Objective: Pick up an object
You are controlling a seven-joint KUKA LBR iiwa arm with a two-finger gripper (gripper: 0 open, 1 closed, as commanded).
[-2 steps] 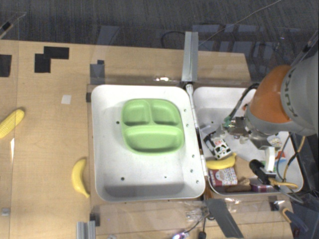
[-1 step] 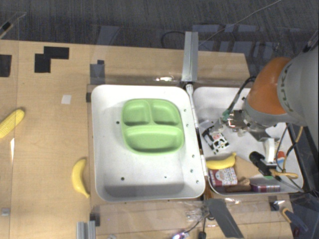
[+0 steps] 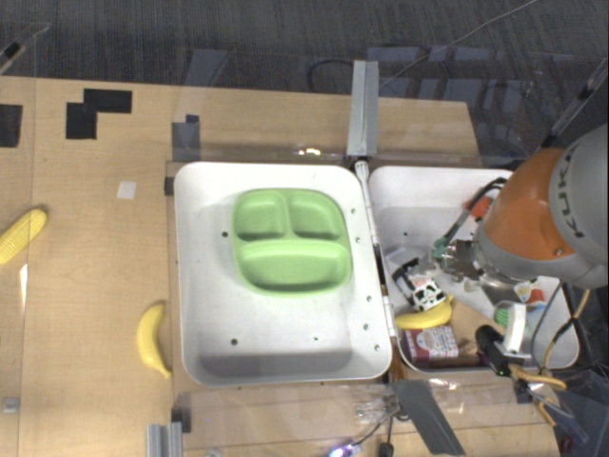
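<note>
Camera view: pincer [image 3: 416, 276], grip state unclear, just above small black-and-white cow-patterned toy [image 3: 427, 296] in right white bin [image 3: 409, 190].

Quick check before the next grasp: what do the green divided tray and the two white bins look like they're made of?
The green divided tray looks like moulded plastic with a matte finish: one even colour, soft rounded compartment edges, no glare. The two shallow white bins look like thin formed plastic or painted sheet, semi-matte, with rounded corners and small dark holes; I can't tell which.
</note>
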